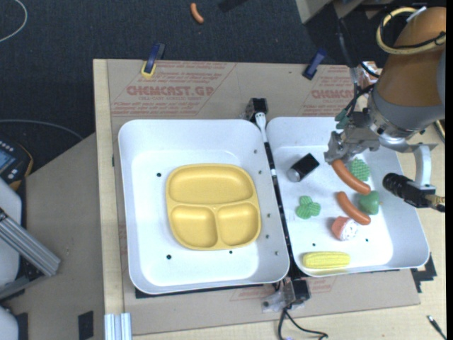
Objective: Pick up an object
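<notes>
Orange and glossy, a toy sausage lies slanted in the right bin, its upper end right under the gripper; whether the fingers are apart or closed on it I cannot tell. Touching its far side is a pale green ridged piece. A second sausage lies just below, beside a dark green piece and a red and white piece. A black block, a green broccoli and a corn cob lie farther off. The left bin holds a yellow divided tray.
</notes>
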